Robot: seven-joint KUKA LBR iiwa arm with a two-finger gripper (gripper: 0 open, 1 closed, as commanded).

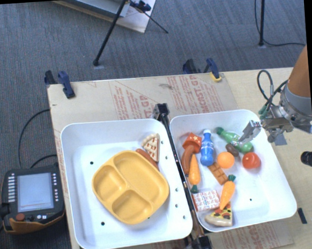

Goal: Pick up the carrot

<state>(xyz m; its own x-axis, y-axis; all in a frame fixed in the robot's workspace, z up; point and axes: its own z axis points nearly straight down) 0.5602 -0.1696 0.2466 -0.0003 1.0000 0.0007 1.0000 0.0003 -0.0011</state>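
— Where is your tool sitting?

— My tool (251,130) is hanging over the right bin's (282,192) far right corner, above the green bottle (233,139); I cannot tell its state.

— And the carrot?

— The carrot (226,193) is lying toward the bin's near edge, touching the pizza slice (220,217), well apart from my tool.

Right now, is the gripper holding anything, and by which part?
Nothing is held. The two-finger gripper hangs over the right white bin, above the green toy bottle. The orange toy carrot lies untouched in that bin.
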